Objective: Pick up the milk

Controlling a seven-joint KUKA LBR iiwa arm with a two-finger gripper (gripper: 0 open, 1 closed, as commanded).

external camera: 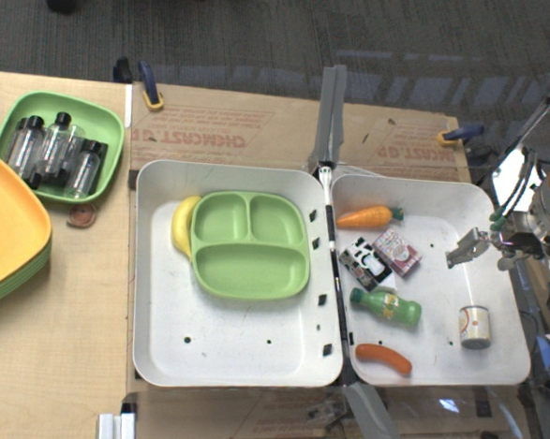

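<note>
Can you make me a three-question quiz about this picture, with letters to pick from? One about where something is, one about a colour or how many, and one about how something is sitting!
1. Where is the green tray?
A. In the left bin
B. In the right bin
C. On the floor

2. What colour is the carrot?
A. Blue
B. Orange
C. White

3. How is the green bottle sitting?
A. Standing up
B. Lying on its side
C. Held up in the air

Answers:
1. A, it sits in the left bin, on a yellow thing that peeks out at its left.
2. B, it is orange with a green top.
3. B, it lies flat on the floor of the right bin.
</note>
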